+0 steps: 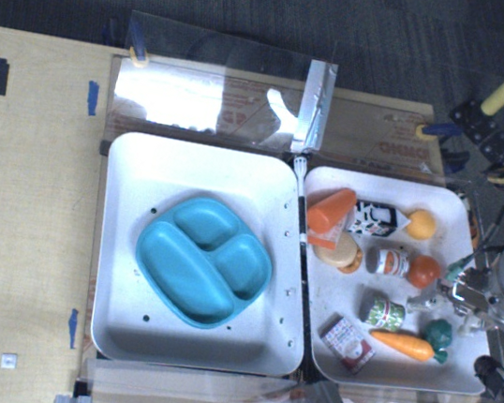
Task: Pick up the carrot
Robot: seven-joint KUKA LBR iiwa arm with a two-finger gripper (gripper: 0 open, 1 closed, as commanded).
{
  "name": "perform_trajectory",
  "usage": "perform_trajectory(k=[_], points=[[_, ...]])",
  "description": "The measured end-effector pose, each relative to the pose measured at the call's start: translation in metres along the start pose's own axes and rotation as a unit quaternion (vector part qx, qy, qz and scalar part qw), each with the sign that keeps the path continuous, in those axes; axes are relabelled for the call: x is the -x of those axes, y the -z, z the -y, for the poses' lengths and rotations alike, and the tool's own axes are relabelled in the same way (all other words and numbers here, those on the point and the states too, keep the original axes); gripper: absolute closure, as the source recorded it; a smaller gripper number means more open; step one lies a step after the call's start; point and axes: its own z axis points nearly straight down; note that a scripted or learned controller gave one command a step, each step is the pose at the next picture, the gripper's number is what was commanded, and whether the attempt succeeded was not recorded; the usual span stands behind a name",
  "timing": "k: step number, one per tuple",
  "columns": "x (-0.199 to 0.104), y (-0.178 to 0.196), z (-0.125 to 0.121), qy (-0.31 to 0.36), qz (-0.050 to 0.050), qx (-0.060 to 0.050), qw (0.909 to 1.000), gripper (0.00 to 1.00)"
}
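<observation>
The carrot (403,344) is orange with a dark green top and lies flat near the front right corner of the right bin (376,376). Its green end points right. My gripper (467,294) hangs at the bin's right edge, just above and to the right of the carrot in the view, with a gap between them. Nothing is seen in its grasp.
Around the carrot lie a green can (384,313), a red packet (346,341), a tomato (425,270), a small jar (388,261), an orange carton (329,210), a cow-patterned box (375,217) and a lemon (422,224). The left bin holds a blue divided plate (205,260).
</observation>
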Motion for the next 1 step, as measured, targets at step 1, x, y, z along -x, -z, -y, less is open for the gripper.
perform_trajectory(k=[1], points=[[-0.0593, -0.0095, -0.0591, -0.126, 0.000, 0.003, 0.9920, 0.00]])
